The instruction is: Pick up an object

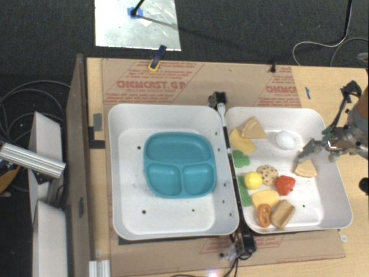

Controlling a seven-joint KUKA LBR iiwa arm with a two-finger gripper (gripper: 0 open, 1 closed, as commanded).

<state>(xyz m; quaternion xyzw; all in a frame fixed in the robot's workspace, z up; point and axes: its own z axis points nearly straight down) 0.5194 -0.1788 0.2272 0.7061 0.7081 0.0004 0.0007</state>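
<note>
The right white bin (331,209) holds several toy foods. Among them are a tan wedge (252,127), a yellow piece (242,141), a white egg (285,139), a cookie (267,173), a yellow lemon (253,181), a red piece (285,184), an orange-yellow piece (265,198), a brown roll (282,212) and an orange pretzel shape (263,214). A small tan slice (307,168) lies near the bin's right side. My gripper (308,153) reaches in from the right and sits low, just above that slice. Nothing hangs from it.
In the left white bin (124,149) rests a teal divided plate (180,163). A black clamp (219,101) sits on the divider between the bins. Green pieces (240,159) lie along the right bin's left wall. Cables lie on the dark floor around the bench.
</note>
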